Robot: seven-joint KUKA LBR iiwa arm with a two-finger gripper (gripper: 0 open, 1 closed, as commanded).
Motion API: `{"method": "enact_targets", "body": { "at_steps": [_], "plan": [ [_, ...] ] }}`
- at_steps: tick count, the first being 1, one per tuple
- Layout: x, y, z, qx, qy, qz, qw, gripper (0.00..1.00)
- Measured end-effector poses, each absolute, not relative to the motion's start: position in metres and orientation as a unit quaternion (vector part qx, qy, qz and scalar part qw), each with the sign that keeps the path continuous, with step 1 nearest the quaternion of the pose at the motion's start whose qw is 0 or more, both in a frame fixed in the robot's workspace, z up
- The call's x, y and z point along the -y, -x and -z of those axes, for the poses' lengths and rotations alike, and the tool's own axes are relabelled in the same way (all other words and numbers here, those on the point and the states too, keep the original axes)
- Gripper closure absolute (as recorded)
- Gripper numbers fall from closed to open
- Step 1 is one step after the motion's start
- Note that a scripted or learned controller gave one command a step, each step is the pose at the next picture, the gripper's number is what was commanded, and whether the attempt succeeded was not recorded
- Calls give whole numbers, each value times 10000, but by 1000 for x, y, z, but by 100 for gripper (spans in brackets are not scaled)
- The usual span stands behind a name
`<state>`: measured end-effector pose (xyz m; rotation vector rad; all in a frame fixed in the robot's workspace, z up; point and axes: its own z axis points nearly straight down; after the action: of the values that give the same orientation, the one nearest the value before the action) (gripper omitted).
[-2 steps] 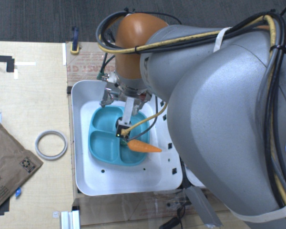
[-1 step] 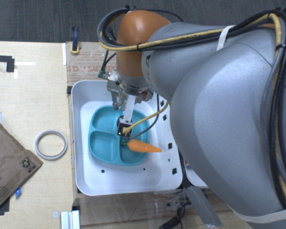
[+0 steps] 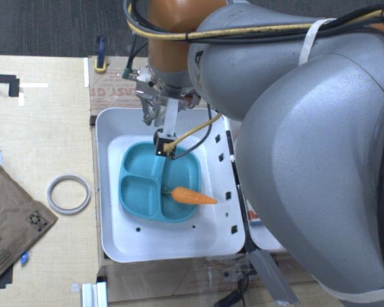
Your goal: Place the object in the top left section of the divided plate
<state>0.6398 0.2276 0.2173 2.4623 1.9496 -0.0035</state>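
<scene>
A blue divided plate (image 3: 141,165) lies in the left white bin (image 3: 115,235). An orange carrot (image 3: 193,197) rests on the plate's lower right part. Its stem end is near the middle divider and its tip pokes over the right rim. The top left section holds nothing. My gripper (image 3: 152,112) hangs over the bin's far wall, just beyond the plate's top left corner. It is well apart from the carrot, and nothing is seen held in it.
A grey tape ring (image 3: 68,193) and a brown cardboard packet (image 3: 9,226) lie on the wooden bench left of the bin. The arm's bulk covers most of the right bin (image 3: 264,235). A cardboard piece (image 3: 112,88) sits behind the left bin.
</scene>
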Motion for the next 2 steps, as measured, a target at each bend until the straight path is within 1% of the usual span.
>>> {"method": "enact_targets", "body": {
  "at_steps": [1,2],
  "plan": [
    [-228,-596,-92,-7525,-6586,4,1,100],
    [-145,-639,-181,-7527,-6584,7,10,100]
  ]
}}
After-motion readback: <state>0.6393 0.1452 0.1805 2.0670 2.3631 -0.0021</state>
